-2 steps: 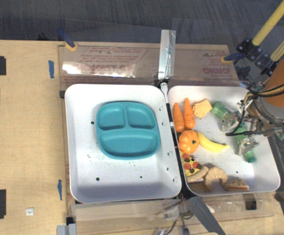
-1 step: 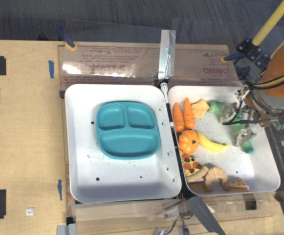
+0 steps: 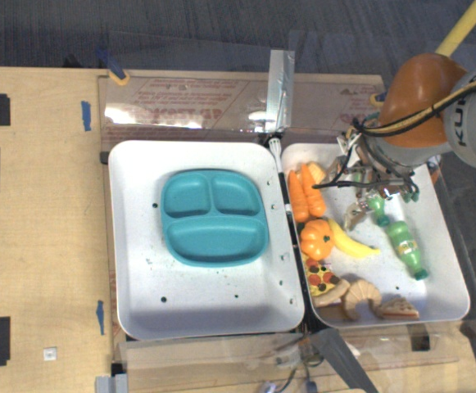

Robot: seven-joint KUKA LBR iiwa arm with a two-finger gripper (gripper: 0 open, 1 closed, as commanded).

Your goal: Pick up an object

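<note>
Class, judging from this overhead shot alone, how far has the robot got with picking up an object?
Done: the hand has reached into the right bin, above the green bottle. In hand: nothing visibly gripped; the bottle, banana, carrots and orange fruit all lie on the bin floor. Left: gripping one and lifting it. The teal plate sits in the left bin.

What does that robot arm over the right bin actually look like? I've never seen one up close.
The arm is grey with a rounded orange band above the wrist and part of a dark letter on its shell. Black and yellowish cables loop down from the band. The gripper is a small cluster of bare metal parts and thin wires. A yellow rod slants across the upper right corner.
</note>
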